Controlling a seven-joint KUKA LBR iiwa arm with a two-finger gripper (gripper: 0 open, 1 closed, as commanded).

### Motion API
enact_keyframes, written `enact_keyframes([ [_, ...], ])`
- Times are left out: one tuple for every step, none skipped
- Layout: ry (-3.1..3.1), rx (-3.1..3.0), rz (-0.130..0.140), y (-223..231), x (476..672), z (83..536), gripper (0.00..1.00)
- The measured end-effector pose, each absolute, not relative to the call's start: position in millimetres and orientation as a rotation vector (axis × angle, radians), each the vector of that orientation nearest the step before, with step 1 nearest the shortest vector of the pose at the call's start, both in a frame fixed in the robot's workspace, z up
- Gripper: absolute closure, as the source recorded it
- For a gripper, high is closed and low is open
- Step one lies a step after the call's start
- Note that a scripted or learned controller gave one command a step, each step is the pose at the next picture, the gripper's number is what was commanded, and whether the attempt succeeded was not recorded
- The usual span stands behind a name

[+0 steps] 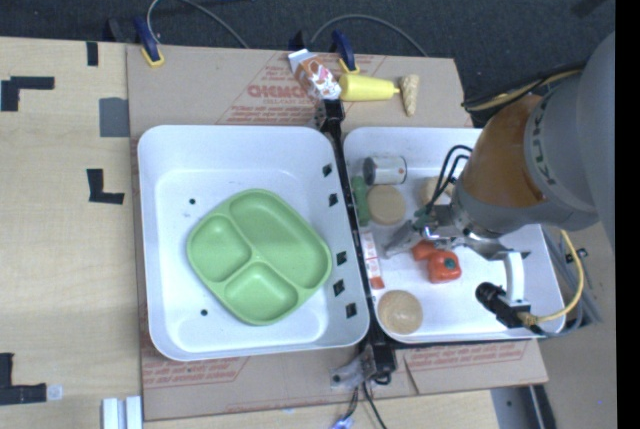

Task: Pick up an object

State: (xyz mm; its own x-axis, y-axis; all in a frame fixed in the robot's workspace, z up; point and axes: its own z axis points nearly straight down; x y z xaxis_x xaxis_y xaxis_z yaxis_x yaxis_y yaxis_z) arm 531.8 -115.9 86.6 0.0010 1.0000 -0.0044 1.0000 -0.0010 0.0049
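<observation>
A slanted overhead view of a bench with two shallow white plastic bins side by side. The left bin (160, 217) holds a light green divided plastic plate (258, 255). The grey arm with an orange band (510, 167) reaches in from the right over the right bin (545, 302).

Its two-finger gripper (432, 235) sits low among the clutter in the right bin, directly over a small red-orange toy with a green top (443, 266). The wrist hides the fingers, so how far they are spread, and whether anything sits between them, cannot be told.

The red-orange toy lies near the middle of the right bin, just beside a round tan disc (401, 311) on its near side and a flat grey piece (398, 239) to its left. A green-lidded round object (386, 206) and a small silver can (384, 169) lie farther back.

The toy looks stubby, with its long axis running roughly left to right and the green end pointing right, though this is blurred. A good grasp would likely close across the short width, centred on the body, then lift straight up, clear of the grey piece
</observation>
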Motion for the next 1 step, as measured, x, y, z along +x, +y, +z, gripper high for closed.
enact_keyframes([
  [2.216,2.217,0.002,-115.5,532.4,96.1,1.0],
])
